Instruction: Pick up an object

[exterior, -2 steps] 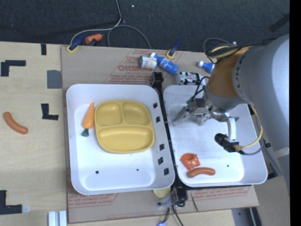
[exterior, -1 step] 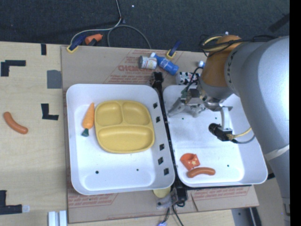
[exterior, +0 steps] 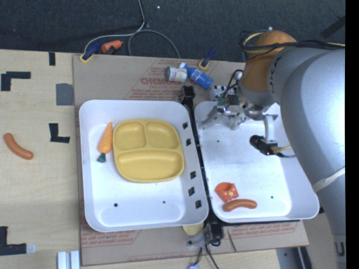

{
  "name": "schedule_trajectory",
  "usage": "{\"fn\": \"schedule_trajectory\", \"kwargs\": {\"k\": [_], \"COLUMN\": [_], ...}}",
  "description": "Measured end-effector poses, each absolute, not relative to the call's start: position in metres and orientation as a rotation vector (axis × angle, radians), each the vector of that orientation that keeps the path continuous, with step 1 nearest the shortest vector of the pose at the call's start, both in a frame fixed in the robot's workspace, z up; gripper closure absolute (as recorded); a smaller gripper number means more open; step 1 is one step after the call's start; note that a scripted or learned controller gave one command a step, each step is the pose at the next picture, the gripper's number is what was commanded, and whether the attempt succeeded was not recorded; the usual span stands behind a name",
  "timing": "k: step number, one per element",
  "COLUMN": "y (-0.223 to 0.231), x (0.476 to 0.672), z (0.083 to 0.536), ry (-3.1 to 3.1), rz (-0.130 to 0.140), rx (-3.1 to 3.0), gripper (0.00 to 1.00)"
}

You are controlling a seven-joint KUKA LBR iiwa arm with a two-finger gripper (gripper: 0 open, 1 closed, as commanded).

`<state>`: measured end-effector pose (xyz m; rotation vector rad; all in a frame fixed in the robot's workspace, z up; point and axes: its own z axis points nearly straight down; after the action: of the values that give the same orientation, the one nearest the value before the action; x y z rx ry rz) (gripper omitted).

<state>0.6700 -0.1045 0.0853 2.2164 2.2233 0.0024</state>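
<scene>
In the right bin (exterior: 280, 167), near its front edge, lie a small red-orange piece (exterior: 227, 191) and a brown sausage (exterior: 240, 205), side by side. My gripper (exterior: 224, 116) hangs over the far left corner of that bin, well away from both objects, with nothing visibly in it. The grey arm with its orange band (exterior: 263, 66) comes in from the right above the bin's far edge. In the left bin (exterior: 92, 167) sit a yellow divided plate (exterior: 148, 150) and, beside its left rim, an orange carrot (exterior: 105, 138).
A blue-and-white bottle (exterior: 189, 74) lies on the cardboard behind the bins. Another sausage (exterior: 18, 146) rests on the bench at far left. Clamps (exterior: 104, 47) and a cable sit at the back edge. The bulky arm body covers the right side.
</scene>
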Motion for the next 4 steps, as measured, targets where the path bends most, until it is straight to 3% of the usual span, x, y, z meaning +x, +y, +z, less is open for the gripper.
{"fn": "schedule_trajectory", "kwargs": {"k": [1, 2, 3, 4], "y": [-0.094, -0.110, -0.095, -0.103], "x": [0.615, 0.671, 0.655, 0.669], "z": [0.087, 0.085, 0.086, 0.085], "ry": [2.219, 2.222, 2.221, 2.223], "rz": [0.001, 0.004, -0.001, 0.001], "rx": [2.219, 2.215, 2.218, 2.218], "gripper": [0.00, 0.00, 0.00, 0.00]}}
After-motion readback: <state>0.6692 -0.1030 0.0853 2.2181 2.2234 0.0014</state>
